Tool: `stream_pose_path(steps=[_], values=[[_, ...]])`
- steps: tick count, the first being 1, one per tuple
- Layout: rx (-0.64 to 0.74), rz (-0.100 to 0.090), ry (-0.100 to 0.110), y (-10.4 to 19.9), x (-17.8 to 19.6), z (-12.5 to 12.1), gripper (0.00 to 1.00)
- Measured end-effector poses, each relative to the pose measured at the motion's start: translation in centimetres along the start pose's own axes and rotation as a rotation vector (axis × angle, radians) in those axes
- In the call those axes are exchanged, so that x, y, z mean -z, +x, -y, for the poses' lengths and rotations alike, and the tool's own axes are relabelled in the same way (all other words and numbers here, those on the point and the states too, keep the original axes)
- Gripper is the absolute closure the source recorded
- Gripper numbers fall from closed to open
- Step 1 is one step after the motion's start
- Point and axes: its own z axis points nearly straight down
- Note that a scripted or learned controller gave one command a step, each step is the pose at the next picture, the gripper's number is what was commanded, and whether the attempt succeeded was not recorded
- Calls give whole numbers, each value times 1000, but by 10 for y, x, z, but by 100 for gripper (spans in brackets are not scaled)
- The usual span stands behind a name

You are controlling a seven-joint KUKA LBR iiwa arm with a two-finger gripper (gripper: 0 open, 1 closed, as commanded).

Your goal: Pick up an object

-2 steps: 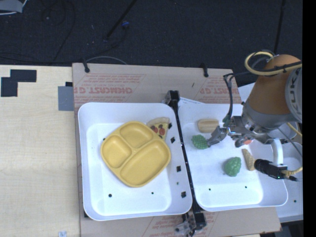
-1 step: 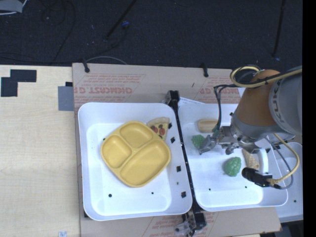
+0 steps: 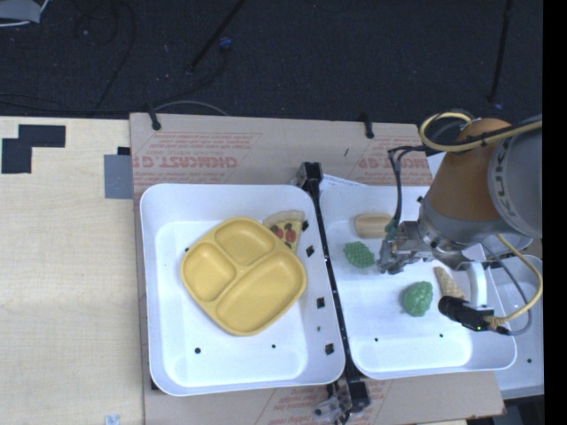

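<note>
The grey arm (image 3: 483, 184) reaches in from the right of the frame, its end effector (image 3: 391, 257) low over the right white bin (image 3: 416, 352); whether it is wide or narrow cannot be told from here, and nothing shows gripped in it. Just left of it lies a green broccoli piece (image 3: 359, 254), above it a pale bread roll (image 3: 373, 226), lower right a second green piece (image 3: 416, 298) and a cone (image 3: 447, 282). The left bin (image 3: 168, 326) holds a yellow divided plate (image 3: 244, 274) with a pizza slice (image 3: 286, 228) at its upper right edge
</note>
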Motion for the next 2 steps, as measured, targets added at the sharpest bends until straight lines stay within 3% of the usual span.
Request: stream_pose_path(steps=[2], values=[[6,2,-11,3,125,-8,100]])
